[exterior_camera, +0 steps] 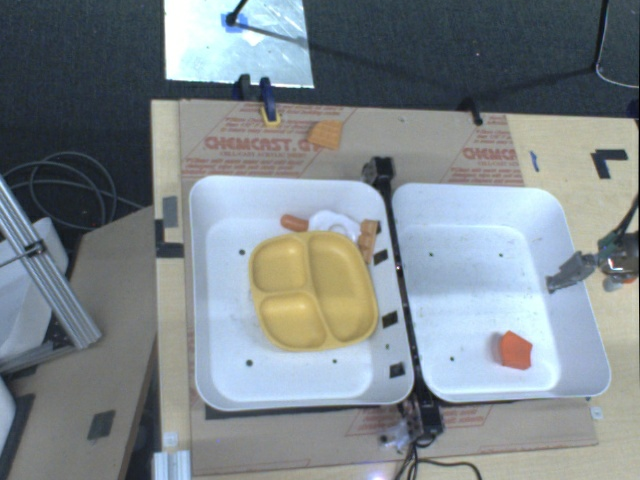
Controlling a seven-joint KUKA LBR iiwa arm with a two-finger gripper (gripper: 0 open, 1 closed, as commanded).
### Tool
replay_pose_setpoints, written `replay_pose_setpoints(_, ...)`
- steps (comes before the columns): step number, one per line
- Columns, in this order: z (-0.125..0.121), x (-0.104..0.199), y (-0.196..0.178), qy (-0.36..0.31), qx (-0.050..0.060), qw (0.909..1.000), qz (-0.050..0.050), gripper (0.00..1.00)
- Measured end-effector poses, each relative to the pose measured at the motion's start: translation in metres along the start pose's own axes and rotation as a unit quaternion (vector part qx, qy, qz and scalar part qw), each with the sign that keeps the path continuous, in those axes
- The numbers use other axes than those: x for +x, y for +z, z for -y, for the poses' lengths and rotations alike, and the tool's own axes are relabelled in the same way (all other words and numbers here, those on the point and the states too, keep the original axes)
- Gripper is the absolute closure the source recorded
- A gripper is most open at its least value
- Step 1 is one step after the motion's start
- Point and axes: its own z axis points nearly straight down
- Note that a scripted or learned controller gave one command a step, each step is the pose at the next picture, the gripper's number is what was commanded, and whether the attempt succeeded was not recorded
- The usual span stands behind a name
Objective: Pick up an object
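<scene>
A small orange block (515,350) lies in the right bin (480,213), near its front right corner. In the left bin (225,268) a yellow divided plate (312,291) sits in the middle. Behind the plate lie a short orange sausage-shaped piece (294,223), a white object (333,222) and a small tan block (368,239). My gripper (572,270) reaches in at the right bin's right rim, above and to the right of the orange block, apart from it. Most of the arm is cut off by the view's edge.
A tan wedge (325,134) lies on the cardboard behind the left bin. A blue and yellow clamp (266,98) stands at the bench's back edge. Black clips (382,171) sit along the seam between the bins. Cables (60,183) and a metal frame (40,268) are to the left.
</scene>
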Motion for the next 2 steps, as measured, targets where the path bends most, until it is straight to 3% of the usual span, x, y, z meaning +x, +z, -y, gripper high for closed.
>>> replay_pose_setpoints(1,0.005,0.047,0.127,-0.004,0.011,0.9999,-0.007,0.00)
replay_pose_setpoints(2,-0.007,0.000,-0.065,-0.002,-0.002,1.0000,0.001,0.00)
